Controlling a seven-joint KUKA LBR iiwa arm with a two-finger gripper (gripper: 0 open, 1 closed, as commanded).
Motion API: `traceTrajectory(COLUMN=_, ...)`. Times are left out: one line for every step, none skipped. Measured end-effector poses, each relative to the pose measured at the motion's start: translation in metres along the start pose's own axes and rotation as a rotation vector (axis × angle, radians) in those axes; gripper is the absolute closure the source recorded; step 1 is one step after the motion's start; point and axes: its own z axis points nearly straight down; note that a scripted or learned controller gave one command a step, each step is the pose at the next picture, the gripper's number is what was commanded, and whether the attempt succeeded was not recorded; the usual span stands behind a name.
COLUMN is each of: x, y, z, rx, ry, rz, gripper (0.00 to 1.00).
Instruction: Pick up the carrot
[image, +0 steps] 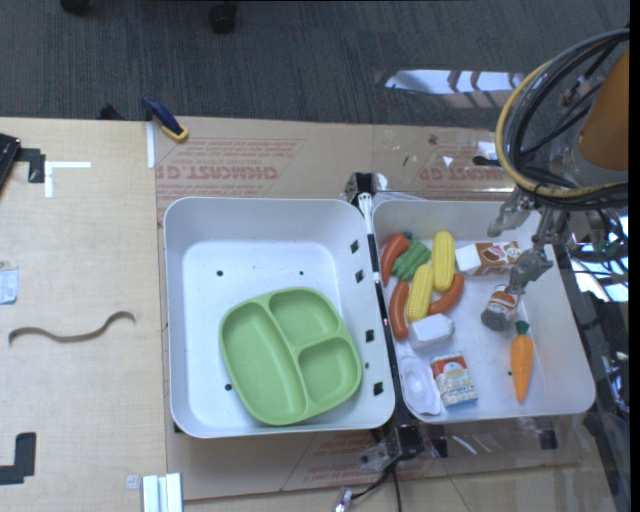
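Camera view: carrot (521, 366) lying lengthwise in the right bin (560, 400), at about 4 o'clock from its center, leafy end up. Gripper (527, 232) hanging over that bin's 2 o'clock area, apart from the carrot. Fingers: width impossible to tell. Green plate (290, 355) in the left bin (190, 300).

My arm (600, 120) comes in from the right, up high. My jaws hang low and point down, a little open.
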Motion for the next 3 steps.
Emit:
traceTrajectory(x=0.028, y=-0.025, z=0.156, rx=0.0, ry=-0.001, rz=-0.135, gripper=0.0)
traceTrajectory(x=0.052, y=-0.073, z=0.157, rx=0.0, ry=-0.001, rz=-0.2, gripper=0.0)
traceTrajectory(x=0.08, y=-0.064, z=0.154, rx=-0.006, ry=-0.018, rz=-0.549, gripper=0.0)
